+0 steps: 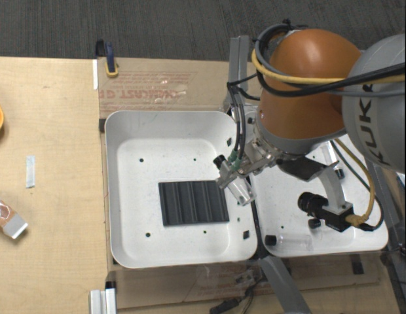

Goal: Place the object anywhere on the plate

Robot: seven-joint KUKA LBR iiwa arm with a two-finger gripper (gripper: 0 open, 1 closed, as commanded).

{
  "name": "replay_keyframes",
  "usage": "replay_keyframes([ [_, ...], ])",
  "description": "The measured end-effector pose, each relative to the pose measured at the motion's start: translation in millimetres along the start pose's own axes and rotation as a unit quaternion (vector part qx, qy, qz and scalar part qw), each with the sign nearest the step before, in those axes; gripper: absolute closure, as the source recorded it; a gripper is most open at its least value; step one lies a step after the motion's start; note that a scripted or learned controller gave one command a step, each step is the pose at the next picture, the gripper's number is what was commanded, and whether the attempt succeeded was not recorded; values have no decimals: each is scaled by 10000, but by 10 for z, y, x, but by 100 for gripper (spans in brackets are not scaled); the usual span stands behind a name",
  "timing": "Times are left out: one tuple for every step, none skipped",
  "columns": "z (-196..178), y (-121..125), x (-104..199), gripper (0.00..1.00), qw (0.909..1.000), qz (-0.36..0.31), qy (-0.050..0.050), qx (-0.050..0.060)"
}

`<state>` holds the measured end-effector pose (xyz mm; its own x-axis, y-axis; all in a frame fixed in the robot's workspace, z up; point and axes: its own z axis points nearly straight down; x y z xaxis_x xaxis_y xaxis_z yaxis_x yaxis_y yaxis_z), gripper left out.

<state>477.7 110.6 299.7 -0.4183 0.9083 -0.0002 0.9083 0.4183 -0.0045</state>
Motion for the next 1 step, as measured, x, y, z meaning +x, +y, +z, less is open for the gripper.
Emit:
replay_keyframes([
  [-1,0,-4,0,10000,1,-1,-1],
])
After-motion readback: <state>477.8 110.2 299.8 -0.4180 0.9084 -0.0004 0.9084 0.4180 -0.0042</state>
